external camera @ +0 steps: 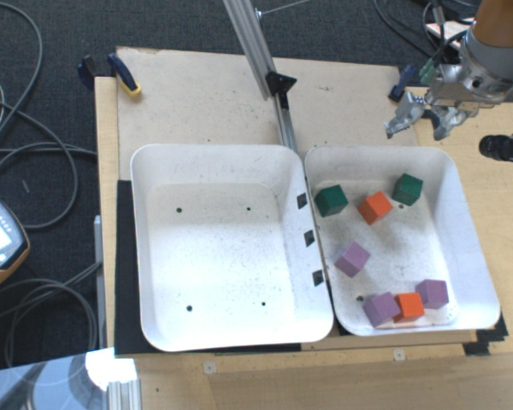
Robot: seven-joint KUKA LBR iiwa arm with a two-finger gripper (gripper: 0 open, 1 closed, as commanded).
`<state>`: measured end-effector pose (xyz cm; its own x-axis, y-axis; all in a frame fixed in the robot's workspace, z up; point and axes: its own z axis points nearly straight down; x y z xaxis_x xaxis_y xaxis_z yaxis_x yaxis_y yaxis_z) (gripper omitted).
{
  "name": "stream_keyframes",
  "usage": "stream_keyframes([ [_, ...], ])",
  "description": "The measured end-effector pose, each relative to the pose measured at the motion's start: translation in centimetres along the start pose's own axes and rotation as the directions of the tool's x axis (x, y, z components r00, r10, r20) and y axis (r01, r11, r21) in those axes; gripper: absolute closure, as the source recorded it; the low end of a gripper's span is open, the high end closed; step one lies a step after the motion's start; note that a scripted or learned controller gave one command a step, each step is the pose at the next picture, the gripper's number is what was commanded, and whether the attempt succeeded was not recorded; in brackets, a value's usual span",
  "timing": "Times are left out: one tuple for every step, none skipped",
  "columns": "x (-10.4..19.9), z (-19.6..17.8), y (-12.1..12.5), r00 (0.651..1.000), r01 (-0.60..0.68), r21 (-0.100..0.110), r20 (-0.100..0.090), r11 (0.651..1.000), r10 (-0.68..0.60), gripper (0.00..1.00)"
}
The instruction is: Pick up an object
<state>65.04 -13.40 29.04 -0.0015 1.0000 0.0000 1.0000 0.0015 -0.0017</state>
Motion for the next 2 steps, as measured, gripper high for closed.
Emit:
stream_keyframes([
  [-0.2,19.6,-2.7,1.000,-0.002,0.008,-0.002,1.000,0.002,0.00],
  [3.3,18.8,-1.5,1.000,-0.003,-0.005,0.019,1.000,0.003,0.00],
])
